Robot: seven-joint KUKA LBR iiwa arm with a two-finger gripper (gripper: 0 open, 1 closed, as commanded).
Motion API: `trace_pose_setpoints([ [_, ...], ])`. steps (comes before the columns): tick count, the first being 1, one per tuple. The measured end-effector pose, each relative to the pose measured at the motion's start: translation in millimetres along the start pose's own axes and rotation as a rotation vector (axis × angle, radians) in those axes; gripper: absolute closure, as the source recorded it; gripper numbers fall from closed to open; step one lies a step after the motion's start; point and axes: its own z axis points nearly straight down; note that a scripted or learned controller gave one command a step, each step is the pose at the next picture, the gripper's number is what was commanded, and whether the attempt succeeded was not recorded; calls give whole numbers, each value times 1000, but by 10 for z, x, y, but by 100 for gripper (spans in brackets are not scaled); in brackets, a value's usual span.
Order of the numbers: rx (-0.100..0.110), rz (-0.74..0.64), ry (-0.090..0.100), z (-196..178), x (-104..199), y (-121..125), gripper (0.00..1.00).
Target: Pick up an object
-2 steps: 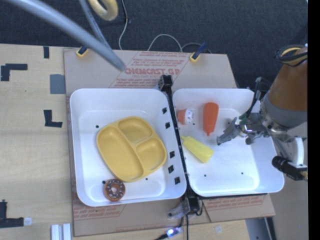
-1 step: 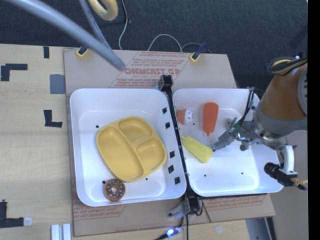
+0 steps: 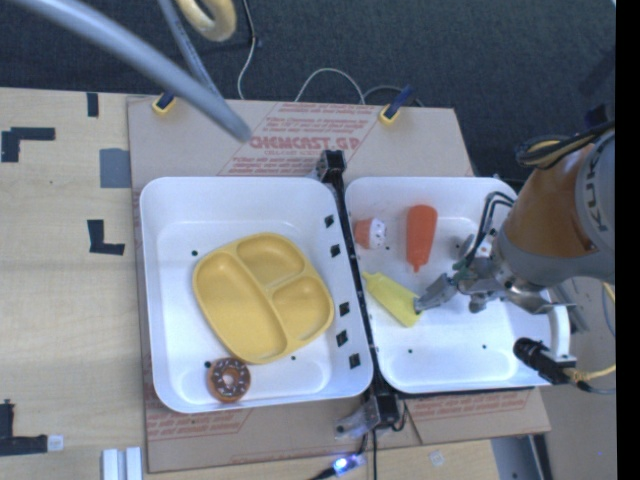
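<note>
In the left bin [image 3: 160,268], a chocolate donut [image 3: 228,379] lies nearest the camera, just beside a yellow divided plate [image 3: 262,294]. In the right bin [image 3: 440,368], the gripper [image 3: 436,295] reaches in low, one dark fingertip touching the yellow wedge's [image 3: 392,299] end (finger spread cannot be told). Farther back lie an orange carrot-like piece [image 3: 420,235] and a small white-and-orange item [image 3: 370,232].

Arm: grey, orange band above wrist, entering from the right, bent low. End effector [image 3: 440,294]: pointing left, angled downward, dark fingers close together at tip.
</note>
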Motion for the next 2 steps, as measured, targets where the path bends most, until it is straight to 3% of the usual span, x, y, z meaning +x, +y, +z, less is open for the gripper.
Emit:
trace_pose_setpoints([
  [1,-9,-4,1,428,23,23,0],
  [2,-10,-2,-4,320,4,17,100],
])
